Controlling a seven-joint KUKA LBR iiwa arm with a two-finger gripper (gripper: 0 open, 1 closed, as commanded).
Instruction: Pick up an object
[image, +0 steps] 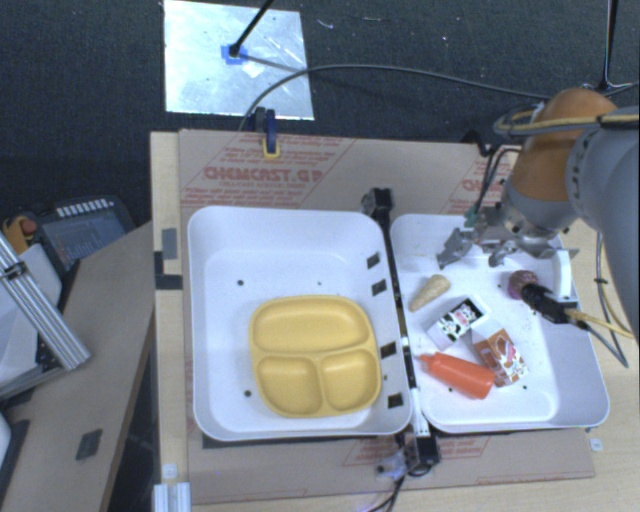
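My gripper (470, 257) hangs over the back part of the right bin (585, 395), open, with only bare white bin floor showing between its fingers. A beige, potato-like piece (430, 291) lies just in front of it and to the left, apart from the fingers. Nearer the front are a small black-and-white carton (456, 321), an orange carrot-shaped toy (461, 373) and an orange-brown packet (500, 357). None of them touches the gripper.
The left bin (215, 255) holds a yellow divided plate (313, 353). A black divider (392, 300) runs between the two bins. The arm (565, 165) reaches in from the right over the back right corner.
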